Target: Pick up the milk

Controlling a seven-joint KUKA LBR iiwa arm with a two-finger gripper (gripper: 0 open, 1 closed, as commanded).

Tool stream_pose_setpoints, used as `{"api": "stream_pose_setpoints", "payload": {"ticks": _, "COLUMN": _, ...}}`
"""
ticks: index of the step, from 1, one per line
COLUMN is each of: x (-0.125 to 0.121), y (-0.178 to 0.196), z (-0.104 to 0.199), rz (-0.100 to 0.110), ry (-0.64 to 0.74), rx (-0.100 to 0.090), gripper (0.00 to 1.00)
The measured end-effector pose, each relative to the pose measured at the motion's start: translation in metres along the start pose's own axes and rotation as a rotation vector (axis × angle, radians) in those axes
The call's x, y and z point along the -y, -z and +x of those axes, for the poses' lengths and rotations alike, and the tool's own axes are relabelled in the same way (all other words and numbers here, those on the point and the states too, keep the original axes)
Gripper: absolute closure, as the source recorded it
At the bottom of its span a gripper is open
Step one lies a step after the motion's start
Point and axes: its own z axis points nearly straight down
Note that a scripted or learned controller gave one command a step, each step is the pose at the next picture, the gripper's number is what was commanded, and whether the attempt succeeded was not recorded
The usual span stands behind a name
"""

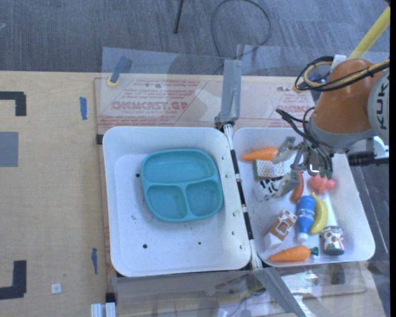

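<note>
Left white bin: teal three-compartment plastic plate, centred. Right white bin: orange toy carrot at back, second orange toy carrot at front, yellow toy banana between.

A light wooden bench top fills the left and middle of the camera view, marked with black corner brackets, short strips of blue tape and a grey square patch at its left edge. Beyond the far edge of the bench lies grey carpeted floor, with a thin dark cable loop and a dark rod resting on it. A clear plastic sheet with faint red printing lies flat on the bench, with a grey upright bar standing at its middle.
</note>
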Motion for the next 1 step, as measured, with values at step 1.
{"api": "stream_pose_setpoints", "payload": {"ticks": 1, "x": -0.0324, "y": -0.0205, "z": -0.0165, "rz": 0.0, "ry": 0.053, "rx": -0.002, "gripper": 0.0}}
